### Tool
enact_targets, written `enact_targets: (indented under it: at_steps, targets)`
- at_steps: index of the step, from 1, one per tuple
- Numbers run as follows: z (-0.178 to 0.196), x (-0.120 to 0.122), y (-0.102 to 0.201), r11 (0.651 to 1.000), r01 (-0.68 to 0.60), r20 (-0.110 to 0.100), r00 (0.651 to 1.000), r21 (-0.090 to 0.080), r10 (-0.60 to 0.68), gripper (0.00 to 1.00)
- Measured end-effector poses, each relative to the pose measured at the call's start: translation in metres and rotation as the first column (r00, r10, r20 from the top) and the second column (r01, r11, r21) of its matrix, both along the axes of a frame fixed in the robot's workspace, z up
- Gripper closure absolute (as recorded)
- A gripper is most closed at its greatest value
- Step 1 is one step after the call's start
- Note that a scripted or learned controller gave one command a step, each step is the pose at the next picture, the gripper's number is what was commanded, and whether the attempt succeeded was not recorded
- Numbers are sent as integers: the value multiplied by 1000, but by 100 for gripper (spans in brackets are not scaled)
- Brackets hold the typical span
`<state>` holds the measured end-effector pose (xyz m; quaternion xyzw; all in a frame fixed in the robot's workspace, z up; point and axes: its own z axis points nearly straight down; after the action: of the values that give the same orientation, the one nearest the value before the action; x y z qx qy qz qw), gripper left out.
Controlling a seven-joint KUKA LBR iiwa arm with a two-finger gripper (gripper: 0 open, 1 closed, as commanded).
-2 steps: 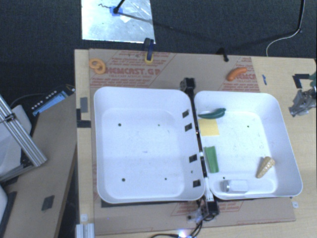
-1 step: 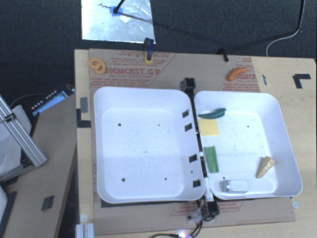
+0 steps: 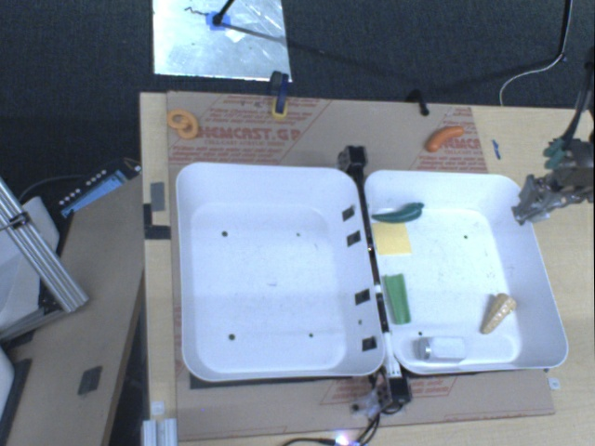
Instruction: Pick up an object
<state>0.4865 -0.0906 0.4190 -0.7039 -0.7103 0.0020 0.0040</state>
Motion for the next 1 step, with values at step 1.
enact_targets:
  at_steps: [1]
  targets:
    - [123, 0, -41, 1000, 11, 26, 1000, -8, -11, 100]
